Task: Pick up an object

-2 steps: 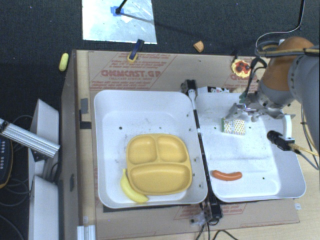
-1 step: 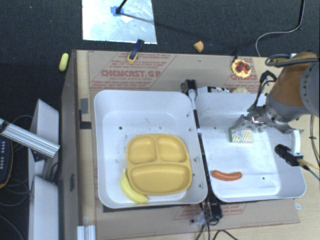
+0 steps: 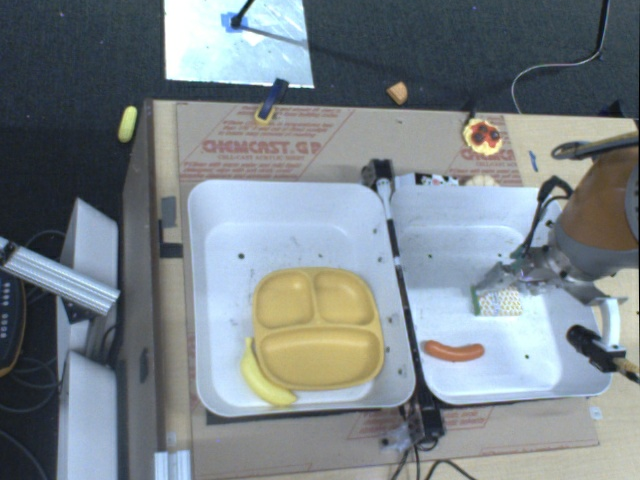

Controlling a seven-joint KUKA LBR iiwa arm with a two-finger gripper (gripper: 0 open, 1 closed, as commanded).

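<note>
In the right bin (image 3: 440, 230), the gripper (image 3: 508, 286) sits directly over a small patterned object (image 3: 500, 303), its grip impossible to judge, while a hot dog (image 3: 453, 350) lies lengthwise left-right just nearer.

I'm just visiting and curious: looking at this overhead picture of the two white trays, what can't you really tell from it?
- Gripper fingers: blurred in the camera view, so any hold on the green-and-white object beneath is unclear.
- That object: too small to identify.
- Banana: partly tucked under the yellow divided plate.
- Arm: cut off by the right edge.
- Round red-and-yellow item on the cardboard: too small to name.
</note>
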